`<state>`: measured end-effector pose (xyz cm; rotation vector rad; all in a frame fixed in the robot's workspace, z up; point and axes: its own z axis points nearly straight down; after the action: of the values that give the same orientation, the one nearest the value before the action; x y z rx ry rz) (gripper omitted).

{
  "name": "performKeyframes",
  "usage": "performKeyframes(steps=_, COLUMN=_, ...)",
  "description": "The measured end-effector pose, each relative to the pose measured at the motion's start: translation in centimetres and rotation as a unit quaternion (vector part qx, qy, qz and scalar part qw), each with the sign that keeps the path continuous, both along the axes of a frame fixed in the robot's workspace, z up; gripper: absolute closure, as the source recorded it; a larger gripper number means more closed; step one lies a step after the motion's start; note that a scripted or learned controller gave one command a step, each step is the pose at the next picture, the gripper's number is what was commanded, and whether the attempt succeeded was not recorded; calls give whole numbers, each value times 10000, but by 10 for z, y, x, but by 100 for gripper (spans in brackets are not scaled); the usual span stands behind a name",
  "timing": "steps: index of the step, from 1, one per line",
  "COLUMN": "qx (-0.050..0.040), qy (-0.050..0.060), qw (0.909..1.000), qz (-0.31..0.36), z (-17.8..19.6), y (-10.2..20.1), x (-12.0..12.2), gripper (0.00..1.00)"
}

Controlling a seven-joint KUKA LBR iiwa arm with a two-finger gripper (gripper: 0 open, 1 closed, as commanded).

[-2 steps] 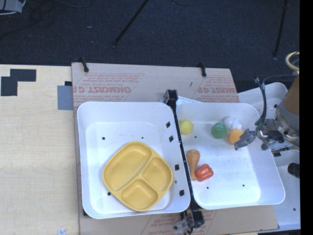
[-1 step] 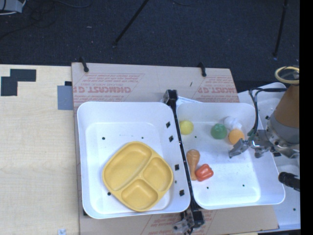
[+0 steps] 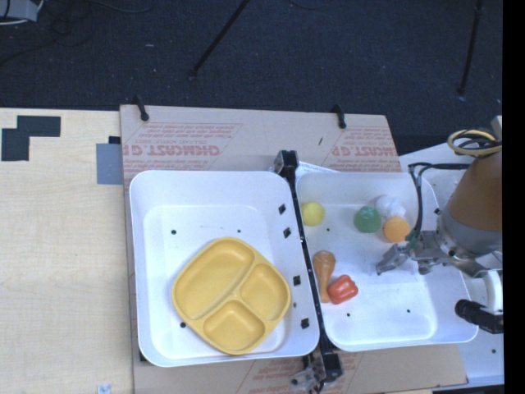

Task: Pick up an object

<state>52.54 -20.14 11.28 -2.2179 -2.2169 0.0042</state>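
You have the gripper (image 3: pixel 392 263) low over the right bin (image 3: pixel 410 328), close to its right edge and about midway down it, reaching in from that side. Its fingers point left toward the bin's middle and nothing lies between them; how wide they stand you cannot tell from this slant.

Candidates, all in the right bin:
- yellow ball (image 3: pixel 312 213), by the left edge, upper part
- green ball (image 3: pixel 367 218), orange ball (image 3: pixel 396 229) and a white piece (image 3: pixel 388 205), clustered toward the upper right corner, touching or nearly so
- orange cone-like piece (image 3: pixel 323 271) and red pepper-like toy (image 3: pixel 342 289), side by side near the left edge, lower half

The orange ball sits nearest the gripper, just above it. Judgement: the crowded cluster makes a clean close harder there; the red toy has bare floor on its right.

The left bin (image 3: pixel 156 212) carries the yellow divided plate (image 3: pixel 231 295), toward its lower right corner
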Motion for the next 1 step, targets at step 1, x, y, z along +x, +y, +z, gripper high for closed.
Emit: performKeyframes(steps=1, qx=-1, qy=-8, qw=10000, qz=-13, z=12, y=-1, x=0, gripper=100)
